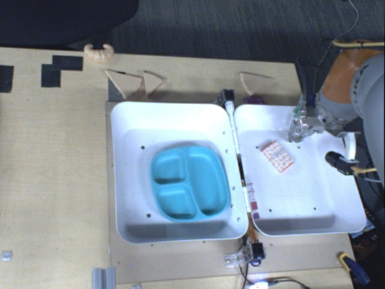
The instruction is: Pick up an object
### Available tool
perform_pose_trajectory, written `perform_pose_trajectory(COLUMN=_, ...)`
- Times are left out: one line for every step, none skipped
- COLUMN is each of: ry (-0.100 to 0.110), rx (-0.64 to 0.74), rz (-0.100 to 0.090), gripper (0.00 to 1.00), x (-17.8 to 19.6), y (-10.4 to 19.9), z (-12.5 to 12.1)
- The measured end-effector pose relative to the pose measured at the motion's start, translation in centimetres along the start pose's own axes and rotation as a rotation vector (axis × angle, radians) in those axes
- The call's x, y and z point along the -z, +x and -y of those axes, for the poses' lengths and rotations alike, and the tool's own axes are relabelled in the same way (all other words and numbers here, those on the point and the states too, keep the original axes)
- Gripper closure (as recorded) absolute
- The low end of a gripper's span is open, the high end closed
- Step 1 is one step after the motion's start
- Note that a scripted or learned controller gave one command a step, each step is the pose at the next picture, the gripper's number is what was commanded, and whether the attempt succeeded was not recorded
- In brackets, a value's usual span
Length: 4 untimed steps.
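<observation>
We see a small card with red print (277, 156) lying flat in the right bin (301, 209). The gripper (299, 127) hangs just beside it. A blue tray (190, 182) sits in the left bin (129, 179).

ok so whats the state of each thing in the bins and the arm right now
blue tray: lying flat in the left bin, open side up, nothing in its compartments
small packet: lying flat in the right bin, red-patterned face up, turned at an angle, nothing touching it
gripper: low over the right bin's far corner, beside the packet, apart from it, holding nothing visible
</observation>
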<state>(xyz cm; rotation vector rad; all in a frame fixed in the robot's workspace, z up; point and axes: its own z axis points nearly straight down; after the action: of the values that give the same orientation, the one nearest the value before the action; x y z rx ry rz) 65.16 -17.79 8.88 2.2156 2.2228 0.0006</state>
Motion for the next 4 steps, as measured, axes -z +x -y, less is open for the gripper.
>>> perform_pose_trajectory(ry=-0.003, rx=0.004, rz=-0.002, gripper=1.00, x=3.4, y=2.8, z=-1.9)
perform_pose_trajectory(ry=-0.003, rx=0.004, rz=-0.002, gripper=1.00, x=6.3, y=6.3, z=-1.9)
perform_pose_trajectory(ry=-0.002, rx=0.004, rz=-0.001, gripper=0.00, x=6.3, y=6.2, z=-1.8)
perform_pose_trajectory(ry=-0.003, rx=0.000, rz=-0.002, gripper=0.00, x=-0.2, y=7.4, z=5.4)
